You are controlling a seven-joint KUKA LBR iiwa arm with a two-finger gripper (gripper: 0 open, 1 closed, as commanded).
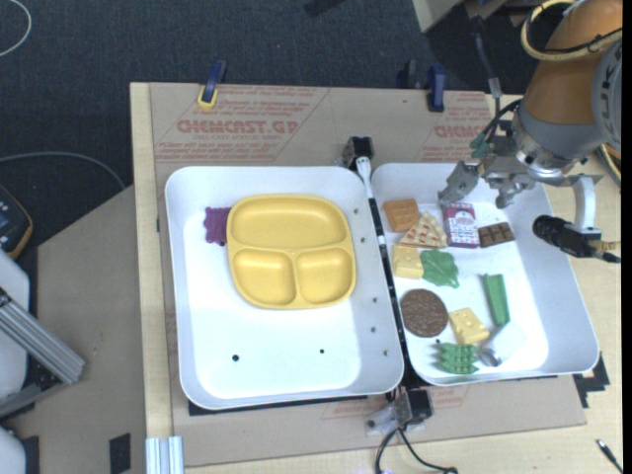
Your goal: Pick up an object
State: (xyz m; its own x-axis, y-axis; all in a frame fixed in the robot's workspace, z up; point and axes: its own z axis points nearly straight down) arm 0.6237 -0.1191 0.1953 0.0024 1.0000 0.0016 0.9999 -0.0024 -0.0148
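Green toy lettuce [456,356] and a brown cookie [425,312] lie nearest in the right bin [553,294]; farther back, the gripper [484,184] hangs spread and empty above a pink packet [460,224]. Approach stage, I judge: descend, then close

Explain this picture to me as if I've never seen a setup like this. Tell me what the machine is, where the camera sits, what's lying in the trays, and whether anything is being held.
One camera looks down at a slant on a bench. The grey and orange robot arm reaches in from the right; its gripper hangs over the right bin, above a small pink packet. Nothing shows between its fingers. That bin holds toy food: a cookie, cheese wedge and green pieces. The left bin holds a yellow divided plate with a purple item beside it.
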